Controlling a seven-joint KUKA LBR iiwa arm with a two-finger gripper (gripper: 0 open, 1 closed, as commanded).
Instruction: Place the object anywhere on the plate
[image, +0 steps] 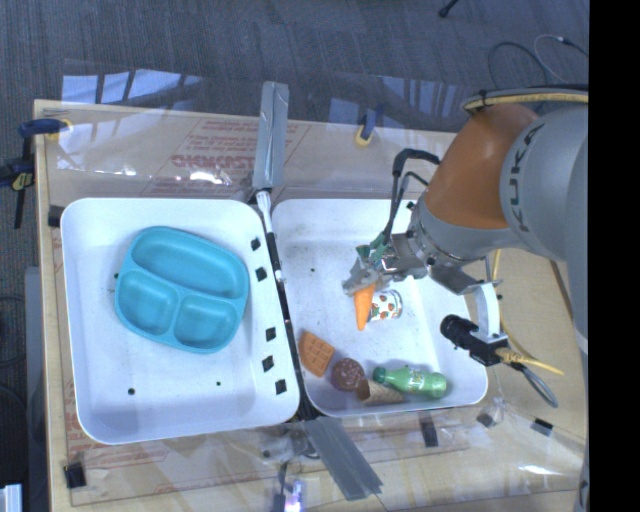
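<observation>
Carrot (362, 308) upright, tip pointing down

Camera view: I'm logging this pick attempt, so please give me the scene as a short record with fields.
plate: blue plate, three compartments, in the left bin, nothing on it
tool: tool over the right bin, at the top of an orange carrot
grasp: cannot tell whether the carrot is held
beside carrot: small white patterned item
near edge of right bin: waffle, brown cone, green bottle
</observation>
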